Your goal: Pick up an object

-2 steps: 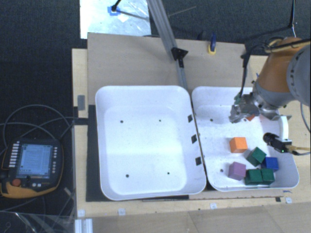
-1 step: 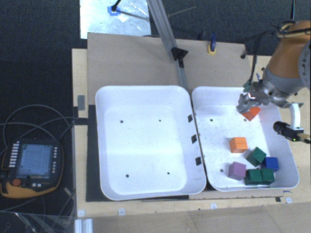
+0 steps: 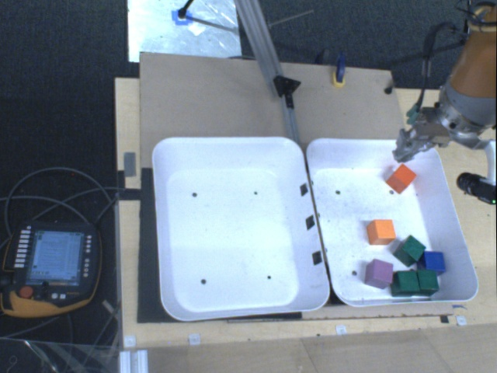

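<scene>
As we look down on the bench, nearest to us in the right bin (image 3: pixel 458 231) sits a tight cluster: two green blocks (image 3: pixel 414 283) along the front wall, a blue block (image 3: pixel 433 261) just behind, a purple block (image 3: pixel 379 273) to their left. A little further back we see another green block (image 3: pixel 410 249), tilted, and an orange block (image 3: pixel 380 231) beside it. Further still, a second orange cube (image 3: pixel 401 178) appears tilted, right under the gripper (image 3: pixel 406 151); whether it is gripped or resting on the floor, we cannot tell, nor how the gripper is set. Left, the other bin (image 3: pixel 233 150) lies alongside, touching.
</scene>
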`<state>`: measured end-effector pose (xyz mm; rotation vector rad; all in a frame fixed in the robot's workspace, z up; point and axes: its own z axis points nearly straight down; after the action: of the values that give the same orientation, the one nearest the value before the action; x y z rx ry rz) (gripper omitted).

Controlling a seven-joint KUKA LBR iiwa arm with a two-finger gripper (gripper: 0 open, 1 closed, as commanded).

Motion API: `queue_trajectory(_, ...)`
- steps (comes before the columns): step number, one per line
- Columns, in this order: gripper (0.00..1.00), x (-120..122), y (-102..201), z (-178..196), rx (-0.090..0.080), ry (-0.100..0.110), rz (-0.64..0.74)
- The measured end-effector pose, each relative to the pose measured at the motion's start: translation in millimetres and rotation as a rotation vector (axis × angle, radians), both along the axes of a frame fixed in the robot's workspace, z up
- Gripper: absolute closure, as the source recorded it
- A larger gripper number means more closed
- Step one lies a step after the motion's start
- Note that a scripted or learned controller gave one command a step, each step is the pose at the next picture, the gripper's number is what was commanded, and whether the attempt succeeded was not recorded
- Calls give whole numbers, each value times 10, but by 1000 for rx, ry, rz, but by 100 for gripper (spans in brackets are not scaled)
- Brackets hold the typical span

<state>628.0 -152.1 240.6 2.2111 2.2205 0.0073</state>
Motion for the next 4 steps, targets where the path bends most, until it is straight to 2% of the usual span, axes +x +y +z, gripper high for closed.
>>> queue_trajectory(1, 100, 10, 1, 44, 1, 6, 0)
queue_trajectory(2, 100, 67, 617, -11, 4, 8, 7)
queue_trajectory(3, 100, 260, 1133, -89, 4, 6, 6)
queue_trajectory(4, 100, 351, 1585, -151, 4, 6, 5)
